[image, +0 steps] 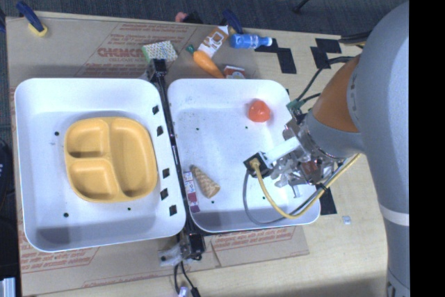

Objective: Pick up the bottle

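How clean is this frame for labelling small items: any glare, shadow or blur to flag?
Camera view: lighting is even and soft; the white bins look bright but keep their detail. Soft shadows sit in the yellow tray's compartments and along the bins' near walls. The claw area is cluttered and slightly soft, so its state is unclear. The blue bottle behind the bins is small yet legible.

Red print on the cardboard sheet [111,51] — too blurred to read.

Grey arm reaches in from the right, orange band showing above the wrist, and it bends down and leftward with the hand [295,174] low, yellow and black cables looping beneath it.
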`<control>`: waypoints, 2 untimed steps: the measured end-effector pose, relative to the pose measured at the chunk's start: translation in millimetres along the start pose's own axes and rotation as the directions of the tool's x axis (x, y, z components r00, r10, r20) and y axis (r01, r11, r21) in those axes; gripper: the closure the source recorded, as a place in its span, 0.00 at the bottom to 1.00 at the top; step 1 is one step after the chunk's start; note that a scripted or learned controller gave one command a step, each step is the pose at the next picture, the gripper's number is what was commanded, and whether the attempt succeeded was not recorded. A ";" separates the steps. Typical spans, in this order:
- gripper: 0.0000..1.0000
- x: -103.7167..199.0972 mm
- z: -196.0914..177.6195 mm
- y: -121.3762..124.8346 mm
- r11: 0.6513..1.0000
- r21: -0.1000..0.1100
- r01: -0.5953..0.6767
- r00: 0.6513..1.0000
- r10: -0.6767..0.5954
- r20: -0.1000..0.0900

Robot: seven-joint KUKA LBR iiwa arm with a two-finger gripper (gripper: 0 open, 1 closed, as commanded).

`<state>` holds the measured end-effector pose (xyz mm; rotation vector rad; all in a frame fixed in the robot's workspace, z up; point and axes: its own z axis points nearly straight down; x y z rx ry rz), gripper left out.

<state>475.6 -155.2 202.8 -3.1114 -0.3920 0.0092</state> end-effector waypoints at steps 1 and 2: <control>1.00 -6.1 -17.8 24.7 0.999 -0.001 -0.043 0.999 0.043 -0.003; 1.00 -13.5 -10.8 53.9 0.999 -0.002 -0.045 0.999 0.045 -0.003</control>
